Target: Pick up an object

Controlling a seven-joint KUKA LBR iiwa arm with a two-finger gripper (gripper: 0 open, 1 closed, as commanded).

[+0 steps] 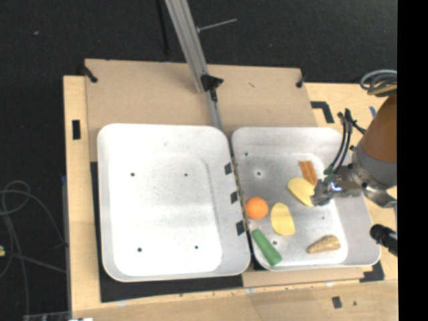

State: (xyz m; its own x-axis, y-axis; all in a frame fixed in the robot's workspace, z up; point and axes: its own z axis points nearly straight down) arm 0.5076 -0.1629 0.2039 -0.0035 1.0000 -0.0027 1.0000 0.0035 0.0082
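Note:
The right bin [267, 146] holds several small objects: an orange ball [257, 208], a yellow oval piece [282, 219], a pale yellow piece [301, 191], an orange-brown stick [308, 172], a green marker [266, 247] and a tan bread-like piece [324, 245]. My gripper [324, 194] is low in this bin at its right side, right beside the pale yellow piece and touching or nearly touching its right end. The fingers are too small and dark to read.
The left bin [164, 199] lies to the left of the divider. A grey metal pole [190, 39] slants down from the top to the bins' back edge. Cables [344, 139] hang along the arm at the right.

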